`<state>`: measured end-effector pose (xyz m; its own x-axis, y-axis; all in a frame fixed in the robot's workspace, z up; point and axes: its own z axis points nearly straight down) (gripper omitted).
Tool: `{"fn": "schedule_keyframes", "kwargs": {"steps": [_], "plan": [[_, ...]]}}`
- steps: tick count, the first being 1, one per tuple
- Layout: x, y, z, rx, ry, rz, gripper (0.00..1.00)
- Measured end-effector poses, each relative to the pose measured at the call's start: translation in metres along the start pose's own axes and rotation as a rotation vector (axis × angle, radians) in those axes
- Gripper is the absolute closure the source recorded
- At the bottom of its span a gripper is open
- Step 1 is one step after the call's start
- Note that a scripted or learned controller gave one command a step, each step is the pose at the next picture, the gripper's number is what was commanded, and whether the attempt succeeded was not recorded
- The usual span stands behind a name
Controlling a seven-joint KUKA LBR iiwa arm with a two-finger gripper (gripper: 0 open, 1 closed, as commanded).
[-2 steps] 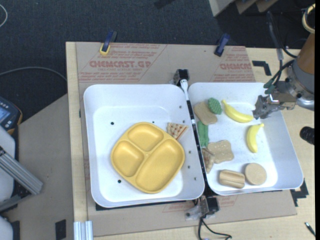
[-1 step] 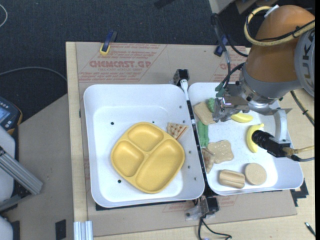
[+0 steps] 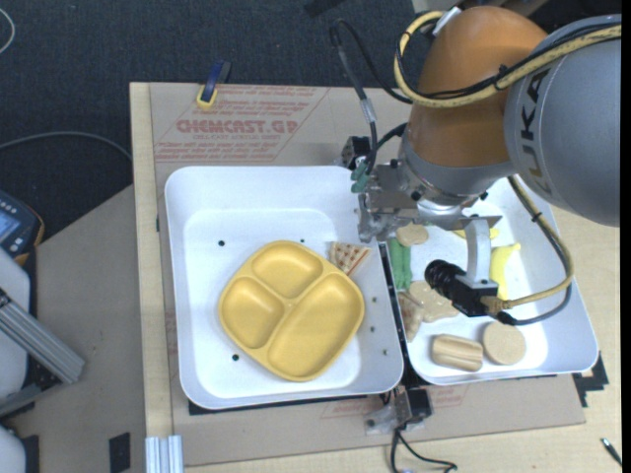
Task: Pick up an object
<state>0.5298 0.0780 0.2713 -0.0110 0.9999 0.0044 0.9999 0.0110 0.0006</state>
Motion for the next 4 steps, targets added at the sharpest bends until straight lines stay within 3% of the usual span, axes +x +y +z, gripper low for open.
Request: {"fn": "schedule_keyframes", "kwargs": {"steps": [1,2,3,4], "plan": [[0.043,-0.012,-0.090,-0.010,0.000,0.003,1.00],[0.100,-0.048,-0.034,0.010,-0.004,0.003,1.00],[-0.042,-0.052,-0.009,0.006,-0.009,0.027,1.00],[-0.047,-0.050,-0.044,-0.004,-0.005,0.013,1.00]]}}
